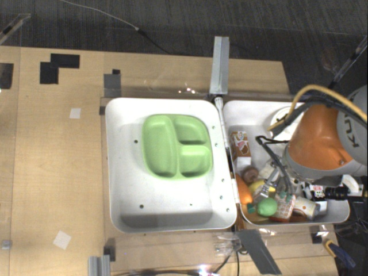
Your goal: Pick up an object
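In the camera view the arm reaches over the right bin (342, 213), its orange band hiding much of that bin's far half, and the pincer (280, 187) hangs low among the clutter at the bin's near end. Cables and the wrist body cover its tips, so I cannot tell how wide it stands, nor whether anything sits between them.

The relation that matters: the likely things to pick lie just beside the pincer, below and to its left in the frame. A green ball (266, 206) sits nearest on that side, with an orange ball (244, 195) further left against the bin's wall, and a brown round piece (250, 175) left of the pincer. A small printed packet (240, 143) lies beyond, its long axis running away from the pincer along the dividing wall.

They crowd together, touching or nearly so, which I judge makes a clean single grasp awkward.

Well apart to the left, the left bin (126, 211) carries a green divided tray (176, 145), far outside this reach.
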